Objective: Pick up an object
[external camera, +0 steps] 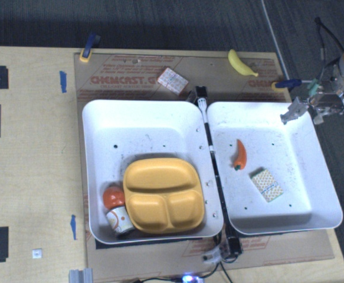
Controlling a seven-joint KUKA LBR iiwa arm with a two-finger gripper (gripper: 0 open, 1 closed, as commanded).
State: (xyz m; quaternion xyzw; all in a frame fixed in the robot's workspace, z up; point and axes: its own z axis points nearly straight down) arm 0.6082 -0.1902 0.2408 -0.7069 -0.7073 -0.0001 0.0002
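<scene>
You are seeing the metal gripper (pixel 303 112) hovering over the right bin's (pixel 313 214) far rim, grip state unclear; a smooth carrot (pixel 239 154) is lying inside.

yellow tray (pixel 161 193) in left bin (pixel 101 119), carrot (pixel 240 155) in right bin (pixel 319 211)

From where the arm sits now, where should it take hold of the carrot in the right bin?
Probably the orange body of the carrot at mid-length, coming straight down. It lies flat on the right bin floor, long axis near vertical in the view, so close across its narrow width; both sides look free.
</scene>
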